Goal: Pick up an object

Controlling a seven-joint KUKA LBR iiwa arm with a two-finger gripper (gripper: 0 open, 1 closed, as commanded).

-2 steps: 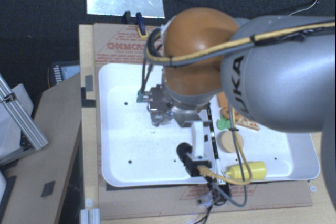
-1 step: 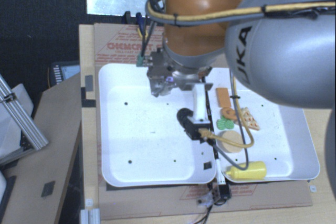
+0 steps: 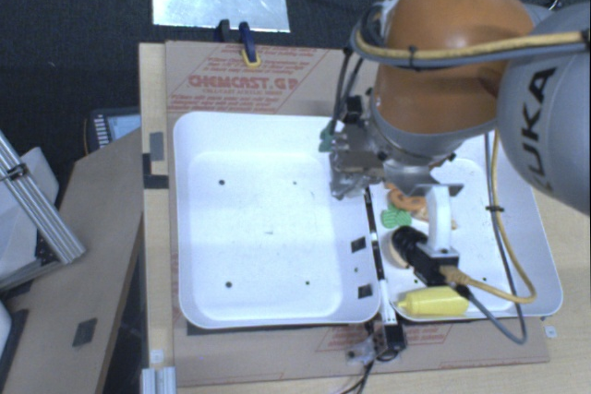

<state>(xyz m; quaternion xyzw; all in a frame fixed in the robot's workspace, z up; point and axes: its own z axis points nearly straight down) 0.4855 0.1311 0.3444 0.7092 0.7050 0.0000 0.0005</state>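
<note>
My gripper (image 3: 345, 173) hangs low over the seam between the two bins, at the left edge of the right bin (image 3: 517, 226). Just right of it lie an orange-brown ring-shaped thing (image 3: 403, 199) and a small green thing (image 3: 395, 219). A tan round piece (image 3: 397, 255) lies a little nearer the front. A yellow block (image 3: 431, 301) rests at the right bin's front edge. The bulky orange and grey wrist hides much of the right bin's back half. Nothing shows between the gripper's tips.
The left bin (image 3: 259, 217) is a shallow white tray with a few dark specks. Both bins sit on a cardboard sheet (image 3: 245, 80). A blue and yellow clamp (image 3: 247, 46) stands at the back edge.
</note>
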